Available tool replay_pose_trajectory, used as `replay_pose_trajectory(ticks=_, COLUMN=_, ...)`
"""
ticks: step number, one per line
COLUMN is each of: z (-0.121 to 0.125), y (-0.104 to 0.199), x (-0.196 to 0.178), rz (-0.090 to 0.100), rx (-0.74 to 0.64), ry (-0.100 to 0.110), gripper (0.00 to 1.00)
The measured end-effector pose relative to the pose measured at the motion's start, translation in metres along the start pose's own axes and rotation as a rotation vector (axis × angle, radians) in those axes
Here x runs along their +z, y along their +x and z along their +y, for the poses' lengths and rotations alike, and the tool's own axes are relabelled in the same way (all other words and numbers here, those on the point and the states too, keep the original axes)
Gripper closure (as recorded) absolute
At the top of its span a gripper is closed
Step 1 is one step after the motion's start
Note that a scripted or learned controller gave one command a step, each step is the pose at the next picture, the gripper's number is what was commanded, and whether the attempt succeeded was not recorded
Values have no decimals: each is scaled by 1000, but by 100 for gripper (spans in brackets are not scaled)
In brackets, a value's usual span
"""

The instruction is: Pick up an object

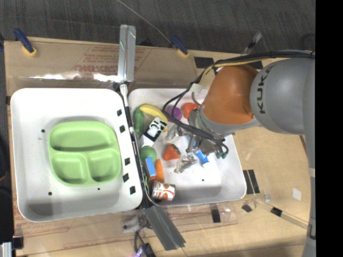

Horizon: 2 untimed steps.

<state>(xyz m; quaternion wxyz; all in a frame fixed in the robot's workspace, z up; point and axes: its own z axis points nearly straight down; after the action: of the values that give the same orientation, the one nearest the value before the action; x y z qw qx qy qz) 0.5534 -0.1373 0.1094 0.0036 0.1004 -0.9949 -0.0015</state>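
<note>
Overhead, two white bins sit side by side on the bench (268,143). The left bin (21,143) carries a green divided tray (83,151) near its middle, with a bare white margin all round it. The right bin (230,181) is crowded along its left wall: a yellow banana (153,111) at the top, a green piece (138,123) beside it, a black-and-white block (155,128), a green ball-like thing (148,154), an orange-and-blue item (154,168) and a small printed can (163,191) on its side near the lower left corner. Open white floor remains at the lower right of that bin.

The arm (268,98) comes in from the right and covers the bin's upper right part. The pincer (188,162) hangs over the bin's middle; whether it is spread or pressed together I cannot tell. A strawberry-like red piece (171,152) lies just left of the pincer, contact unclear. A small blue object (202,157) sits just right of it. A purple item (176,112) and a red-orange one (188,110) lie near the arm's edge.
</note>
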Motion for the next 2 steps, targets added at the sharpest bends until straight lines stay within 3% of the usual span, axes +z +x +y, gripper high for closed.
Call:
replay_pose_trajectory(ticks=1, z=24, y=-32, x=6, rz=-30, rx=71, ry=24, gripper=0)
replay_pose_trajectory(ticks=2, z=44, y=38, x=18, rz=-9, rx=235, ry=4, gripper=0)
